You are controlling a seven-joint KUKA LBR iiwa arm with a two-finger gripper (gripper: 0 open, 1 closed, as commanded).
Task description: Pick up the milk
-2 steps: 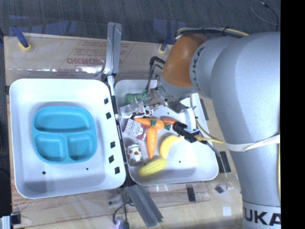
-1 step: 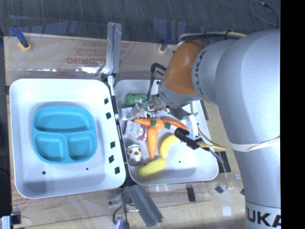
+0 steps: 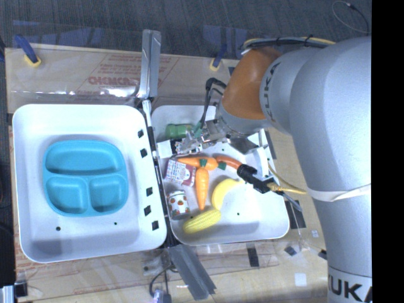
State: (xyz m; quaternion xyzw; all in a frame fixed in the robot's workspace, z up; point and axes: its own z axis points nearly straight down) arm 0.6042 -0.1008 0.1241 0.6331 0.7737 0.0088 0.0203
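gripper (image 3: 189,145) low in right bin (image 3: 278,223), above milk (image 3: 179,172) beside carrots (image 3: 202,183); grip state unclear.

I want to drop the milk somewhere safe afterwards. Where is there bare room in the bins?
Left bin: bare white floor all around the blue tray. Right bin: small patch right of the banana and corn; its left half is crowded.

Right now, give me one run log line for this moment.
arm over right bin | gripper above food pile, fingers unclear | milk carton lying beside carrots, not lifted
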